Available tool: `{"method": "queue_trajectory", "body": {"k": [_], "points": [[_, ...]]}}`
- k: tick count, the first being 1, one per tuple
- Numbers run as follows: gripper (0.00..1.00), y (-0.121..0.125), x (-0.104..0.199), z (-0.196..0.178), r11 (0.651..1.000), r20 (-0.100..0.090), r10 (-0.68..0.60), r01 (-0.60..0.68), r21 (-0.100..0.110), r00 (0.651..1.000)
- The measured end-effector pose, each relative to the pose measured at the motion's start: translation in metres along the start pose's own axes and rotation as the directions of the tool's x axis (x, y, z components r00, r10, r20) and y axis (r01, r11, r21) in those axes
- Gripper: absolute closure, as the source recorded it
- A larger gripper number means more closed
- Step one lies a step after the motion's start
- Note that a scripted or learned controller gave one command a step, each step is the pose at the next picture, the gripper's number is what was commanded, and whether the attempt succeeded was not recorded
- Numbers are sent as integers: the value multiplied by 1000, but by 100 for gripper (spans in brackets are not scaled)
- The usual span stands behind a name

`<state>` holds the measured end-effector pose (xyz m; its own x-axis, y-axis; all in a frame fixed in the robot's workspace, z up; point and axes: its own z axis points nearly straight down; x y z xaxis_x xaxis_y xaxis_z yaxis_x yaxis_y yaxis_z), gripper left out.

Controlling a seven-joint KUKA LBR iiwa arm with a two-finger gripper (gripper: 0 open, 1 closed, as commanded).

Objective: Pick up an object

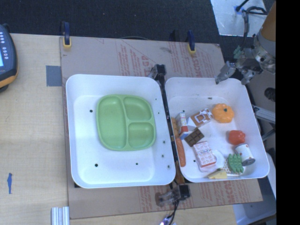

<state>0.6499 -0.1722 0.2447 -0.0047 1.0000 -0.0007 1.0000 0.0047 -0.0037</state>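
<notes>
At the far right corner of the right bin (248, 95), the gripper (233, 72) hovers with its fingers spread apart and nothing between them. The toys lie below it: an orange pumpkin (222, 113) sits nearest, apart from its neighbours. I think a straight descent over the pumpkin is best, closing only when low.

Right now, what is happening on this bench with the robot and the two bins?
The arm's gripper hangs above the far right corner of the right bin, holding nothing. The toy food lies loose in that bin: an orange pumpkin, a red tomato, a small can, a carrot and some small packets. The left bin holds a green divided plate. No pick has been made yet.
</notes>
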Motion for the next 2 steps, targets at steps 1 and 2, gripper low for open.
{"method": "queue_trajectory", "body": {"k": [1, 2], "points": [[0, -80, 30, 128, 1000, 0, 0, 0, -8, 1000], [0, 0, 24, 142, 1000, -4, -2, 2, -26, 1000]]}}
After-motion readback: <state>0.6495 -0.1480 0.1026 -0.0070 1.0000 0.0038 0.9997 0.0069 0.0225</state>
